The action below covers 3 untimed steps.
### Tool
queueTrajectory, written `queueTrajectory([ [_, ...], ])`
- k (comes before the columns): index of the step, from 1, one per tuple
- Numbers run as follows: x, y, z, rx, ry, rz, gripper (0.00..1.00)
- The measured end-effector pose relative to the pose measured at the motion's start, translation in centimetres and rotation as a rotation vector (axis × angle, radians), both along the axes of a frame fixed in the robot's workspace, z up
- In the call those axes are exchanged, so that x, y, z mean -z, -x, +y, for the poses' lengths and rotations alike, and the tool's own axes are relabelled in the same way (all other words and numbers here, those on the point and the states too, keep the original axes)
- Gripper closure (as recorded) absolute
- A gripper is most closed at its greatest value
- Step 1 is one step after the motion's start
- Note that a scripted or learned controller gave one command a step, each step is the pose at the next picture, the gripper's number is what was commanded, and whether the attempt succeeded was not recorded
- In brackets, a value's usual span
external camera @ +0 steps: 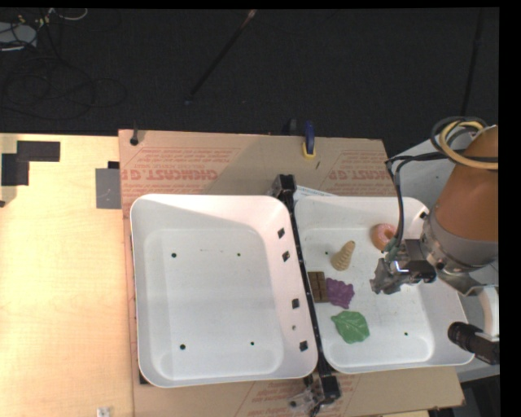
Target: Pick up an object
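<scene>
2 white bins (207, 213) sit on cardboard (244, 163) beside a wooden bench (57, 285).

The pale wooden bench (57, 269) carries a brown printed cardboard sheet (244, 167). Two shallow white plastic bins sit side by side on the cardboard, touching along a black clipped seam: the left bin (155, 358) and the right bin (423, 350). Black tape patches (32, 155) mark the bench's far left.

A dark floor (244, 65) strewn with thin cables (49, 24) fills the top of the view, while a pale wooden bench (57, 285) spreads across the left beside a brown cardboard sheet (212, 167) printed with reversed red lettering and held by a blue clamp (309, 138).
</scene>
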State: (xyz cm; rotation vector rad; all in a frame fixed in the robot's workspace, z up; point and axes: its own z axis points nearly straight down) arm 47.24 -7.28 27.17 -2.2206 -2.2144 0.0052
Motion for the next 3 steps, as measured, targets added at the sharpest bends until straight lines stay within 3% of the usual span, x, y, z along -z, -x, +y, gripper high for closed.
queueTrajectory([
  [2, -15.3, -0.4, 17.1, -0.013, -0.002, -0.013, 1.0],
  [3, -22.5, -2.0, 21.6, -0.007, 0.001, -0.01, 1.0],
])
